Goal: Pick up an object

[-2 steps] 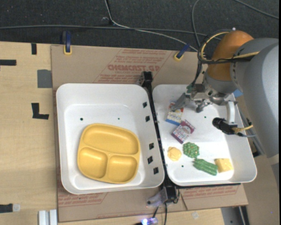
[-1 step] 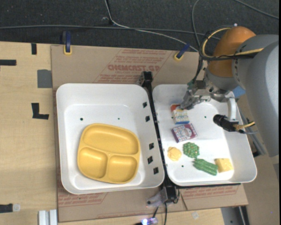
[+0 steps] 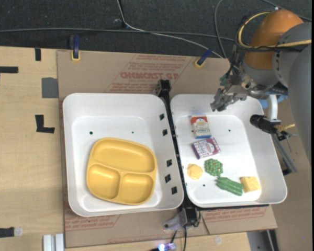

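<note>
**Two bins on a cardboard-covered bench, arm poised at upper right**

A pale wooden bench fills the lower part of the frame, marked with short black tape pieces along its left side; a sheet of brown cardboard with red print lies over it, clamped at its top edge; above that runs a dark carpeted strip crossed by thin black cables. Two white bins sit side by side on the cardboard; the left bin holds a yellow divided tray at lower centre. The right bin holds a small red-and-white carton, a purple packet just below it, a green broccoli-like piece, a small yellow lump, a green pod and a yellow block near the lower right corner. The gripper hangs over the right bin's upper edge, apart from every object; whether it is spread or closed I cannot tell.
</note>
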